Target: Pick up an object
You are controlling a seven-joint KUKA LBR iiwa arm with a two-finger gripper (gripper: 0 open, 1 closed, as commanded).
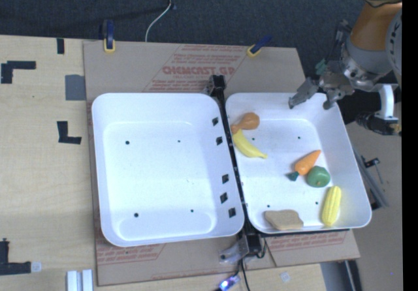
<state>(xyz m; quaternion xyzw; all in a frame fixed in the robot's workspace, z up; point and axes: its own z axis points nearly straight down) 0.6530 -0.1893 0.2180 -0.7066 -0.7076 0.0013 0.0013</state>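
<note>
My gripper (312,100) hangs over the far right corner of the right bin (349,153), fingers spread apart and nothing between them. Below it in that bin lie a yellow banana (248,146) and an orange drumstick-shaped piece (245,121) near the left wall. An orange carrot (307,162) and a green round fruit (318,177) sit at the middle right. A yellow corn cob (331,205) and a tan bread slice (283,219) rest along the near edge.
The left bin (104,153) sits beside the right one, joined by a black clip strip (225,153). Both rest on a cardboard sheet (189,64) held by clamps. A white cable (160,12) trails at the back.
</note>
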